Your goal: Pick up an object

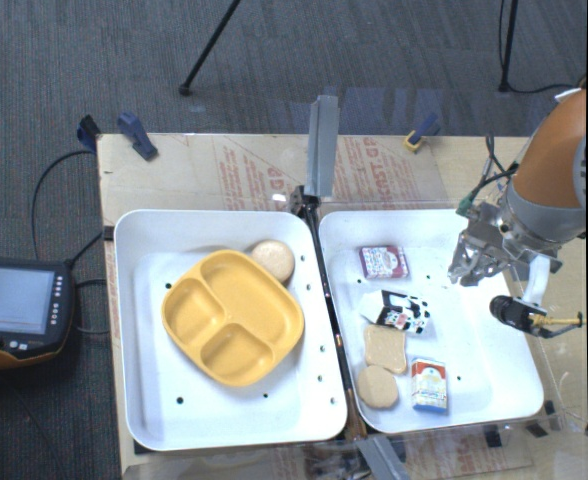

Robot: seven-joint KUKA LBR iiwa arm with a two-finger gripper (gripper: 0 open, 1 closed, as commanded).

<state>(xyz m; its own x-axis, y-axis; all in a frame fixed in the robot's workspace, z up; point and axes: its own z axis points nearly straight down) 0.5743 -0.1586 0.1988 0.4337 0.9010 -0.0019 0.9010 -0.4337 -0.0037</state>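
The pincer (474, 266) hung over the far right part of the right bin (504, 388), at the end of the grey and orange arm (554, 173). Its state could not be told from this slanted look; nothing showed between its tips.

The candidates for picking all lay left of and nearer than it. A dark red packet (383, 261) sat closest, toward the far left of that bin. A black-and-white carton (405, 313) lay at the bin's middle, a tan slice (385, 348) just near of it, a round cookie (378, 387) touching that slice's near edge, and a red-and-white box (429, 385) just beside both. The left bin (139, 368) carried a yellow tray (233, 316) with a pale round bun (273, 260) against its far rim.

The likely trouble was the crowding. The slice, cookie and box sat so tight that a descent there could shove one aside or catch two at once. The flat packet and slice offered little height to pinch, so a closing could slide over them. A drop straight down from where it hung would probably meet bare bin floor. The tray looked too broad to span.
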